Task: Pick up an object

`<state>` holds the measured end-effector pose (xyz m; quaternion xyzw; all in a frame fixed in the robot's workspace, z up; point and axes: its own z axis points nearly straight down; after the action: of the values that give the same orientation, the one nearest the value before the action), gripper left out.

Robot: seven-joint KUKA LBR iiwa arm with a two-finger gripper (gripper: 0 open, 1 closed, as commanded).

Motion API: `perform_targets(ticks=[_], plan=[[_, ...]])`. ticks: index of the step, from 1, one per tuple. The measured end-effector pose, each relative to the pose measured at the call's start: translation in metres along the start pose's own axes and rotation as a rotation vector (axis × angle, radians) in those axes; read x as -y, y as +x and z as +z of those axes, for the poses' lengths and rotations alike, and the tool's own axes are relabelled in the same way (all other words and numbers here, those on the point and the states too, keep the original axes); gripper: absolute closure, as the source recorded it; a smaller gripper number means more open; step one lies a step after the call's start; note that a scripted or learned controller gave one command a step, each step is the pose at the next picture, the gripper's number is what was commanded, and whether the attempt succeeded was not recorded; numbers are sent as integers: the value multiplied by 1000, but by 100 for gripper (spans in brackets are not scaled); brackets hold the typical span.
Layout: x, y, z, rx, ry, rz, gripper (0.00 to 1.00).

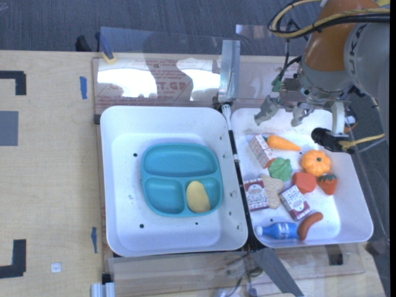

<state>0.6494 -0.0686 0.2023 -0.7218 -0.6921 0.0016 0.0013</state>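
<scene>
On a pale wooden bench (43, 184), the metal hand (283, 111) hovers spread and empty above glossy plastic carrot (283, 143) in right bin (352, 224).

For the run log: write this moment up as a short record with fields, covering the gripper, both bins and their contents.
gripper: above the far end of the right bin, open, nothing between its fingers
left bin: holds a blue divided tray
tray contents: yellow lemon in the near right compartment
right bin: toy foods, among them a carrot, a pumpkin, a sausage and a blue bottle
task state: nothing picked up yet
</scene>
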Motion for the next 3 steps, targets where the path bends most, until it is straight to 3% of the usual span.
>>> perform_targets(ticks=[1,2,3], plan=[[0,-30,89,0,-6,-245,0],[-3,-30,78,1,-12,-245,100],[20,-49,98,3,-20,-229,100]])
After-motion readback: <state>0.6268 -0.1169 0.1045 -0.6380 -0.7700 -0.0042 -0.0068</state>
